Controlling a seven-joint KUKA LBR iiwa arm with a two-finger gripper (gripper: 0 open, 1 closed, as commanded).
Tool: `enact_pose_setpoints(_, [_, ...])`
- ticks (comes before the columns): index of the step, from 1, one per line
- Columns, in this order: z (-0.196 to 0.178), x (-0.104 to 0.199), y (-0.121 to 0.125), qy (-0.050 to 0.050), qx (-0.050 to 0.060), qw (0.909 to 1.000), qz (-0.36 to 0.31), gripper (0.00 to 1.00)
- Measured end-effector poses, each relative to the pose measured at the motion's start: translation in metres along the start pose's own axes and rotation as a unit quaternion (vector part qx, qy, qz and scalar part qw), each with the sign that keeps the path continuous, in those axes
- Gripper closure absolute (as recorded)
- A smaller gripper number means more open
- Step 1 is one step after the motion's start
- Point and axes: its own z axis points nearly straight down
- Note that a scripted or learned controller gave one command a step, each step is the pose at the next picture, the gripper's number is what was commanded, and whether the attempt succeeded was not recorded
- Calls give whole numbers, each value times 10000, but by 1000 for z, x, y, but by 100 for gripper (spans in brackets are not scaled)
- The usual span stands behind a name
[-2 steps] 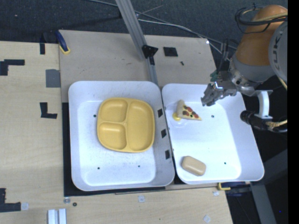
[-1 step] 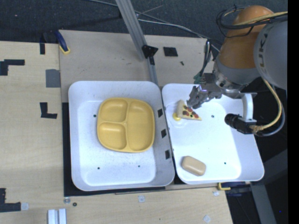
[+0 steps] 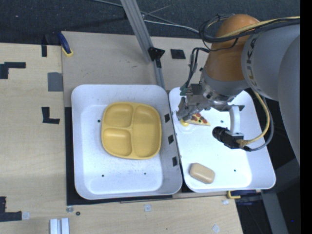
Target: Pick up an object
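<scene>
Your gripper (image 3: 186, 112) is sitting over the pizza slice (image 3: 199, 120) at the right bin's (image 3: 258, 179) ten o'clock; wrist is hiding it, grip state unreadable.

Left bin (image 3: 83, 179): yellow divided plate (image 3: 131, 130) near centre. Right bin (image 3: 258, 177): tan bread roll (image 3: 202, 173) near the front edge; pizza slice toy (image 3: 199, 120) near the left edge, rear half. Gripper (image 3: 185, 112) low over the slice's left end.
</scene>
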Motion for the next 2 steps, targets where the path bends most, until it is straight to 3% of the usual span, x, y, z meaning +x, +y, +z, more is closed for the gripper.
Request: enact_pose_setpoints(2, [-5,98,-34,1,-4,10000,-7,100])
